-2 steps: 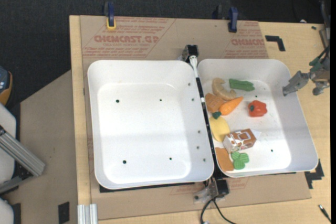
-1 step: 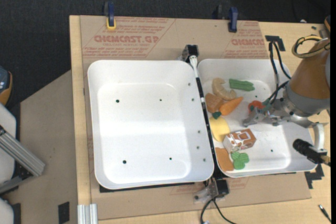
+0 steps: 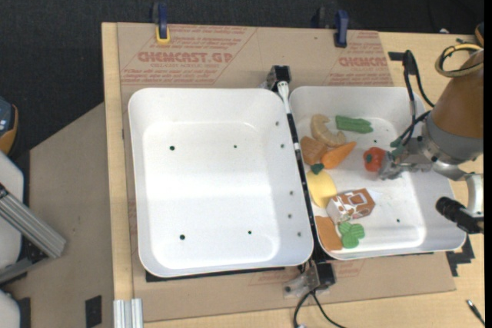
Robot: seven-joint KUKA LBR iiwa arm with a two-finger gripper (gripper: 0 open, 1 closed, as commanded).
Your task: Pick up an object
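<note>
The right bin (image 3: 407,230) holds several small toy foods: a green piece (image 3: 353,124), a tan piece (image 3: 325,131), an orange carrot-like piece (image 3: 337,155), a yellow piece (image 3: 322,186), a brown and white box (image 3: 353,204), a small green piece (image 3: 352,234) and an orange piece (image 3: 327,233). A red tomato-like piece (image 3: 373,159) lies at mid-right of that bin. My gripper (image 3: 390,163) sits low in the bin, right beside the red piece and touching or nearly touching it. The arm's orange band (image 3: 461,107) rises behind it.
The left bin (image 3: 154,119) sits beside the right one, a black divider strip (image 3: 292,142) between them. Both rest on a cardboard sheet (image 3: 231,50) held by blue clamps (image 3: 161,18). Cables (image 3: 411,88) run along the right bin's far edge.
</note>
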